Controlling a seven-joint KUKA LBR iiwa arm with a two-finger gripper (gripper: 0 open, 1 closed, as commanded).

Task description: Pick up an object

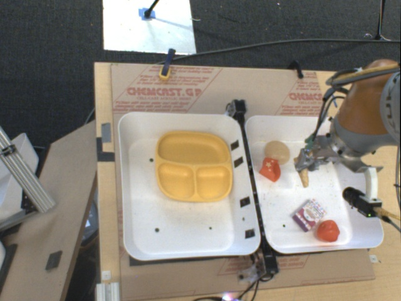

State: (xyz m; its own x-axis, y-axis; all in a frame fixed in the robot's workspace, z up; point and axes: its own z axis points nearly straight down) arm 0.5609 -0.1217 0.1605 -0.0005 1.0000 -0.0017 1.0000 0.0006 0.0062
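Honestly, the gripper (305, 165) looks clamped on a tan stick (304, 179); held so near its top, it may slip free.

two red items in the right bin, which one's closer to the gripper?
The red wedge-shaped piece, beside the tan ball at the bin's left side. It lies nearer the gripper than the round red one, next to the purple packet.

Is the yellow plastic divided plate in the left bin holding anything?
Empty. All three compartments of the yellow divided plate show bare yellow plastic as it lies flat in the left white bin.
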